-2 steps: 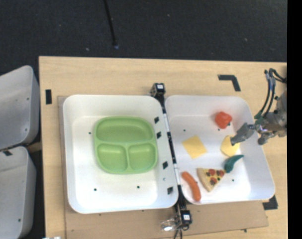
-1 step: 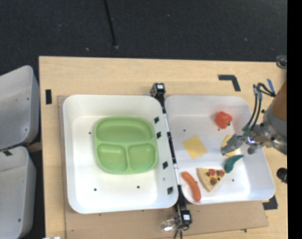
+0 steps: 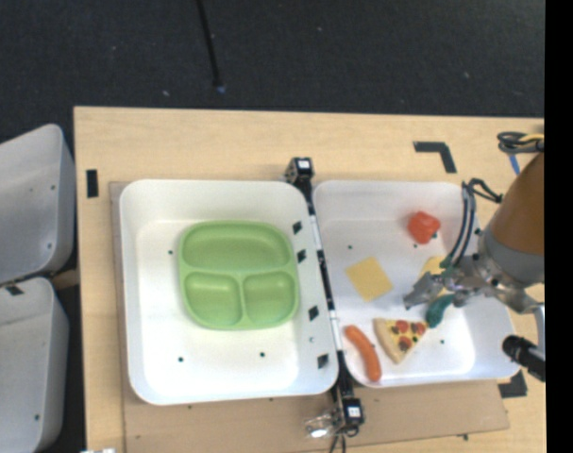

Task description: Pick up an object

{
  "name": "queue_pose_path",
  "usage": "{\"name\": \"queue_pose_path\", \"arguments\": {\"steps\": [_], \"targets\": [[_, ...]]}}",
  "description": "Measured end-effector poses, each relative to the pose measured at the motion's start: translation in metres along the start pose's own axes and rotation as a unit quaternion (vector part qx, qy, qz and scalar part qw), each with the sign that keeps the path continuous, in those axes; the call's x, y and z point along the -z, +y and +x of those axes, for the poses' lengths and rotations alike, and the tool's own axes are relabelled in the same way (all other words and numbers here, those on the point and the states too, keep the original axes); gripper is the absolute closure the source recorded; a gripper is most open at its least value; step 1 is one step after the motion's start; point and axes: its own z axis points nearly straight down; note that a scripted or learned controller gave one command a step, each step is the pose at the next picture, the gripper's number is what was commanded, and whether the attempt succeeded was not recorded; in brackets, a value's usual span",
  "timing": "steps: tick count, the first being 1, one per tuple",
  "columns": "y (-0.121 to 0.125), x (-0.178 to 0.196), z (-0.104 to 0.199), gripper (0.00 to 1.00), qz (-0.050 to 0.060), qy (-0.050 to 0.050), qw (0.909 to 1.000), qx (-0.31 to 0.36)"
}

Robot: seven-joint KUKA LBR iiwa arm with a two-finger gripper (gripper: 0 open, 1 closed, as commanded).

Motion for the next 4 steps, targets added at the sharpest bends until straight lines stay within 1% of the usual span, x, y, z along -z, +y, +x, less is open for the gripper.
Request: {"name": "queue_pose_path", "arguments": {"steps": [1,2,3,4], "targets": [[0.000,-0.052,-0.001,0.00,-0.001,-0.001,1.0000,0.000],[0.001,-0.039,-0.002,1.00,-0.003,0.000,1.0000,-0.002],[0.006,0.019,-0.013,1.00,-0.005,-0.001,1.0000,0.000],[0.013,0.066,-0.008,1.00,-0.006,-0.001,1.0000,0.002]]}}
